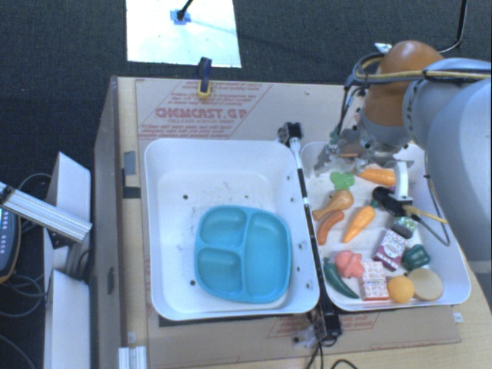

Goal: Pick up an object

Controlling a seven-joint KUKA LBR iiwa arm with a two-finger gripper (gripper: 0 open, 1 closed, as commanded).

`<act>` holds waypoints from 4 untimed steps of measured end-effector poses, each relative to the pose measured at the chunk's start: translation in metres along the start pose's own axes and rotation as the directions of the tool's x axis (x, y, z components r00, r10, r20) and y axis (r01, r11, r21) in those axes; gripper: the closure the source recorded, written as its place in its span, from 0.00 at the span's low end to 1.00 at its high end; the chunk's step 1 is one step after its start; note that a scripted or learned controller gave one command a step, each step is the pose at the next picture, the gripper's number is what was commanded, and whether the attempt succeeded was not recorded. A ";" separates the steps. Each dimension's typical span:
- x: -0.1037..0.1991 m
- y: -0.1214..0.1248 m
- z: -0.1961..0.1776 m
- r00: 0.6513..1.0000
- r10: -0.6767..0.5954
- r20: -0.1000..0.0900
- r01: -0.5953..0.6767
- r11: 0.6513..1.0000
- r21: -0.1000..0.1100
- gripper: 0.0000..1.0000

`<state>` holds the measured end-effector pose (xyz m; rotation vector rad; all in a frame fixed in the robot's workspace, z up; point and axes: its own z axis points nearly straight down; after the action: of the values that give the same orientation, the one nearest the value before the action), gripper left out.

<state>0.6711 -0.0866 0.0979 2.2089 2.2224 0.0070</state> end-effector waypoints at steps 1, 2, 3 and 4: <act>-0.039 0.001 0.009 1.000 0.000 -0.006 0.000 1.000 -0.001 0.00; -0.008 -0.016 0.010 1.000 0.002 -0.003 -0.002 1.000 0.007 0.00; -0.063 -0.002 -0.034 1.000 0.005 0.000 -0.005 1.000 0.004 0.00; -0.025 -0.034 -0.048 1.000 0.002 -0.002 -0.002 1.000 0.006 0.00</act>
<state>0.6365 -0.1114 0.1457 2.2155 2.2244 0.0030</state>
